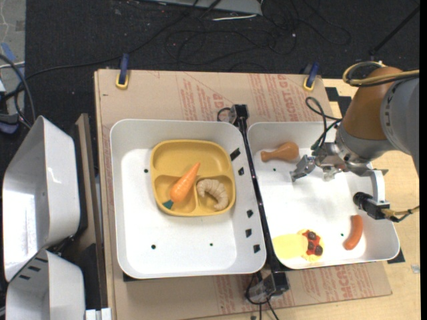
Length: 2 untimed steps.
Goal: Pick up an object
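Observation:
My gripper hangs over the upper middle of the right bin, open, with nothing between its fingers. A brown chicken drumstick lies just to its left near the bin's far wall, apart from the fingers. An orange-red sausage rests by the bin's front right corner. A yellow slice with red and dark bits lies at the front edge. The left bin holds a yellow divided plate carrying an orange carrot and a pale curled shrimp-like piece.
The grey arm with its orange band comes in from the right above the right bin's far corner. A black divider runs between the bins. Cables trail along the right bin's edge. White containers stand to the left of the bench.

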Motion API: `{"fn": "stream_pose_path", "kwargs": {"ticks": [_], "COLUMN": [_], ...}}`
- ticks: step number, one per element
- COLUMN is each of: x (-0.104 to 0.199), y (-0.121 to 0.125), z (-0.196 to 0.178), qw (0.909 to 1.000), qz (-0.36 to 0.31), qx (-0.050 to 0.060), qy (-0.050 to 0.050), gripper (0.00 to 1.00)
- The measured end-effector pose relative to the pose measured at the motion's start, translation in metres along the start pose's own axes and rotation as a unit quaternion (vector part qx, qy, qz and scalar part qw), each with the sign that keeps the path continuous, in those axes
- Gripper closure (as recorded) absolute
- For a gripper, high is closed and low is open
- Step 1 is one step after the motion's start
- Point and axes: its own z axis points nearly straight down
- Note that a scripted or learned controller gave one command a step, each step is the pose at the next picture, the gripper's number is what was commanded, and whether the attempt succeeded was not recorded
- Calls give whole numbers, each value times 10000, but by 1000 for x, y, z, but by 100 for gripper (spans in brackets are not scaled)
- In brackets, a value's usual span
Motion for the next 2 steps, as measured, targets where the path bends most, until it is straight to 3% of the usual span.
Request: {"fn": "stream_pose_path", "kwargs": {"ticks": [1,2], "x": [0,-2], "y": [1,-5], "z": [-11,-57], "qw": [10000,10000], "qz": [1,6], "qx": [-17,-31], "qy": [-3,-7], "gripper": [100,100]}}
